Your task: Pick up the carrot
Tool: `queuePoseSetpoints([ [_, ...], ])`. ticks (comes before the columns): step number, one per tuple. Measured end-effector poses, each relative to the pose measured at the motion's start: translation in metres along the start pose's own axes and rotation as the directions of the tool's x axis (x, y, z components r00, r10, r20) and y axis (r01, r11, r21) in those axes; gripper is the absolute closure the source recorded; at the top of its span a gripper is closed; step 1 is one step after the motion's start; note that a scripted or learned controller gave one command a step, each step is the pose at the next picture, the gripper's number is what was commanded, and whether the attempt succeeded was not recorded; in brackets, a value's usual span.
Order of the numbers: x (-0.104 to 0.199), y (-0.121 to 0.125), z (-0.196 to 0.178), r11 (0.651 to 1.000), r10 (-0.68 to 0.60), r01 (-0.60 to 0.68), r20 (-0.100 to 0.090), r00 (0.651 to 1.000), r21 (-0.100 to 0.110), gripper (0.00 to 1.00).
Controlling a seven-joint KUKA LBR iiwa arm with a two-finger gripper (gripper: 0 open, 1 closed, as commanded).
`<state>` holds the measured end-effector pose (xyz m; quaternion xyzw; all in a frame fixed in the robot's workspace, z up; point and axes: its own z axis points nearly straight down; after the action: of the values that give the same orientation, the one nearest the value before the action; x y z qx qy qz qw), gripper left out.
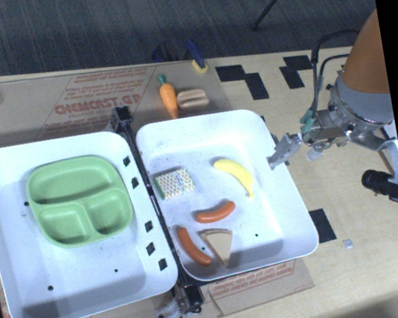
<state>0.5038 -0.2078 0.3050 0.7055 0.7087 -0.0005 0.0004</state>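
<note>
**Carrot Pick: Pre-Grasp Condition**

Nearest the camera, at the 6 o'clock edge of the right bin (296, 240), lie a wedge-shaped sandwich piece (219, 245) and a sausage (193, 245), close together. A second sausage (215, 212) sits just above them, with a banana (236, 175) toward 2 o'clock from it and a speckled block (174, 183) toward 10 o'clock. The left bin (2, 248) holds a green divided tray (79, 199).

**Target location.** The carrot (168, 101) lies outside both bins, on the cardboard sheet (84, 102) at 12 o'clock of the right bin, just beyond its far rim. Its green top points to 12 o'clock. A small bun-like item (192, 100) lies just beside it at 3 o'clock.

**Gripper condition.** The gripper (282, 151) hovers at the 3 o'clock rim of the right bin, well apart from the carrot. Whether the jaws are spread or closed cannot be determined at this resolution; nothing is visibly between them.

**Handling assessment.** The carrot appears to be a toy: probably light, rigid and smooth, so liable to roll or slip. Recommended hold: across the thick orange body, below the top. Approach from the 9 o'clock side to avoid disturbing the adjacent item.
</note>
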Motion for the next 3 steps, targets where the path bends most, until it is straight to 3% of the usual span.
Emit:
queuePoseSetpoints([
  [1,-0.003,-0.022,0.115,0.992,0.124,-0.124,-0.003,0.992,0.005,0.00],
  [2,0.014,-0.028,0.205,0.988,0.155,-0.155,-0.003,0.988,0.006,0.00],
  [3,0.013,-0.028,0.195,0.988,0.152,-0.152,-0.003,0.988,0.006,1.00],
])
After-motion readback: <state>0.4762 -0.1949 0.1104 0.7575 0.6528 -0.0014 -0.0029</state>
